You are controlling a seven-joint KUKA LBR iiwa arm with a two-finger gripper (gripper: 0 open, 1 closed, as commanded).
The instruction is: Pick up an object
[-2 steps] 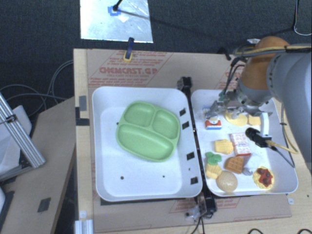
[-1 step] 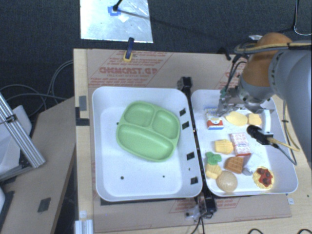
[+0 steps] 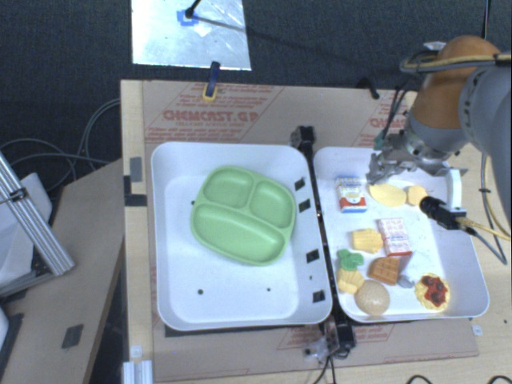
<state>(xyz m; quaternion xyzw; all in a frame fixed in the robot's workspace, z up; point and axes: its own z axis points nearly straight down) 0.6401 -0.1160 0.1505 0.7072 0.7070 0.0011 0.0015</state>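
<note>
Plastic toy food fills the right-hand bin, and the gripper hangs over that bin's far end, around twelve o'clock of the pile. Whether it is spread or pressed together cannot be told from this slanted view, and nothing shows pinched in it.

Just below it lies a pale yellow disc, flat like a slice of something, which I judge the likeliest target. Touching or nearly touching it at three o'clock is a smaller yellow lump; at nine o'clock sits a little red and white carton.

All of it is probably hollow moulded plastic: very light, stiff, smooth and a bit slippery, not fragile. The disc looks thin and lies flat on the bin floor, so it should be taken across its width with the tips reaching right down to the floor. A shallow pinch would likely skid off its rounded edge or tip it away. The carton, with flat parallel sides, looks the easier hold.

The left-hand bin carries a green divided tray, well apart from the gripper.
</note>
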